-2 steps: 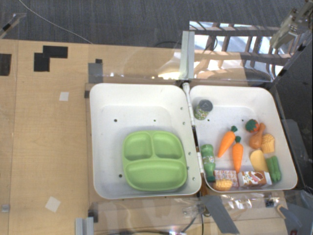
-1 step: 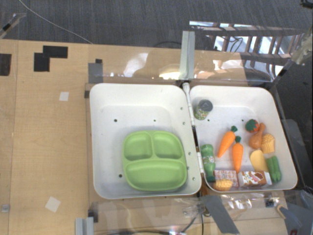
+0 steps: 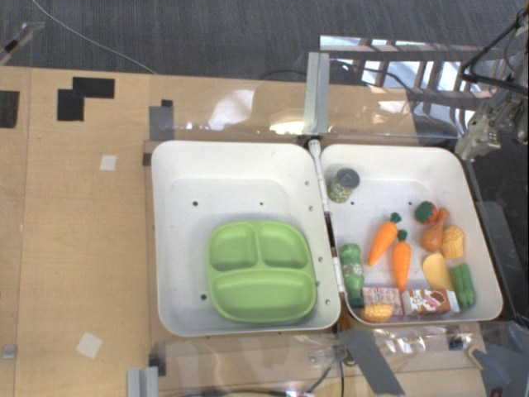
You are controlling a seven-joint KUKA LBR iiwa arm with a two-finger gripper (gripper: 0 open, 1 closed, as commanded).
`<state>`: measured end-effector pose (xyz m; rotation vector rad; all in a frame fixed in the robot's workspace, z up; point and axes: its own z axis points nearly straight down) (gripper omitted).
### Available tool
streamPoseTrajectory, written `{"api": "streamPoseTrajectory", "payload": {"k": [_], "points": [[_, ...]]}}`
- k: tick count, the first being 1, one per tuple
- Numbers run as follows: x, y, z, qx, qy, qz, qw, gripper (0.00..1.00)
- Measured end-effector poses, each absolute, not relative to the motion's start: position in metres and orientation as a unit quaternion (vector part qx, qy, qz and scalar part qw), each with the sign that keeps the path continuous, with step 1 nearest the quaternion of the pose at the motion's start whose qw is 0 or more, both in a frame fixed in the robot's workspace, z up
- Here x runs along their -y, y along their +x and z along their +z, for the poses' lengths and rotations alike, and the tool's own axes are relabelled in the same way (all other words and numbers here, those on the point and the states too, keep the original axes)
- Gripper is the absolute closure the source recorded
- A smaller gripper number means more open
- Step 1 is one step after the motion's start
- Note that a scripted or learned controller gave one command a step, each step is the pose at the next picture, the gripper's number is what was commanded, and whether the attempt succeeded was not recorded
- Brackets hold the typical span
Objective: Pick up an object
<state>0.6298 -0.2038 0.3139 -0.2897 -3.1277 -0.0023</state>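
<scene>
Overhead, we look down on two white bins set side by side on the bench. Our left bin (image 3: 178,188) holds a green divided plate (image 3: 262,270), lying flat toward its near edge. Our right bin (image 3: 388,168) carries the small toy foods we could pick from: a little can (image 3: 342,184) standing near the far left corner, two carrots (image 3: 383,238) lying close together in the middle, a green bottle (image 3: 352,270) along the left wall, and two small boxes (image 3: 429,301) end to end against the near wall, with a piece of corn (image 3: 378,311) beside them. Toward the right wall we see a cluster: a strawberry-like piece (image 3: 426,213), an orange piece (image 3: 433,236), a yellow ribbed piece (image 3: 453,241), a lemon (image 3: 437,271) and a green cucumber (image 3: 463,286). Our gripper (image 3: 486,131) hangs at the upper right, outside the right bin's far corner and well apart from the toys; we cannot tell how its hand is set.
</scene>
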Motion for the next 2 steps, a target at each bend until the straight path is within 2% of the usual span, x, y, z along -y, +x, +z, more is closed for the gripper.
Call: {"api": "streamPoseTrajectory", "payload": {"k": [1, 2], "points": [[0.204, 0.658, 0.380, 0.995, -0.104, 0.0008, -0.008, 1.00], [0.163, 0.634, 0.259, 0.998, -0.066, -0.0011, -0.001, 1.00]]}}
